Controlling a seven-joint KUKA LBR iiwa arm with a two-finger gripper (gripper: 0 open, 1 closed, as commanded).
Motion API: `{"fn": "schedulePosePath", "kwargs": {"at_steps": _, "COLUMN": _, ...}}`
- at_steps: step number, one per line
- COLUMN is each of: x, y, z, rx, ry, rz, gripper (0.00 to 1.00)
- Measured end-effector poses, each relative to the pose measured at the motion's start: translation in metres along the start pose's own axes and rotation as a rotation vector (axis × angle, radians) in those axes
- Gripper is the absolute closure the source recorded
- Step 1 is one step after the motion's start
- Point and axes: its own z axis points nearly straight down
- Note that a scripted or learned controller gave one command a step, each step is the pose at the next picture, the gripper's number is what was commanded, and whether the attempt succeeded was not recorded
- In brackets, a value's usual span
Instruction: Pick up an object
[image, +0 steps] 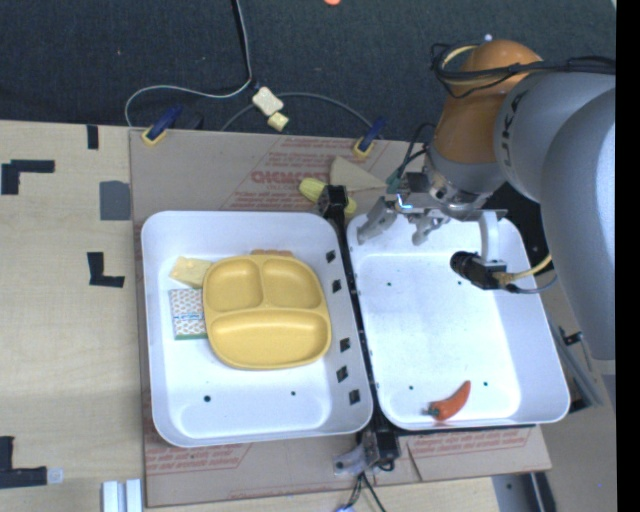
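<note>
My gripper (402, 227) hangs over the far left corner of the right bin (450, 330), its two grey fingers spread apart with nothing between them. A small orange-red pepper-like object (451, 401) lies near the front edge of the right bin, far from the gripper. In the left bin (170, 400) sits a yellow three-compartment plate (266, 310). A pale yellow wedge (188, 269) and a small patterned packet (187, 313) lie against the plate's left side.
A black divider with clips (347, 300) runs between the two bins. Cables, a white plug (267, 101) and blue-yellow clamps (160, 127) lie on the cardboard behind the bins. A black hose (483, 271) loops off the wrist over the right bin.
</note>
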Motion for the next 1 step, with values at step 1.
{"fn": "schedulePosePath", "kwargs": {"at_steps": 1, "x": -0.0513, "y": -0.0921, "z": 0.0862, "rx": 0.017, "ry": -0.003, "rz": 0.018, "gripper": 0.00}}
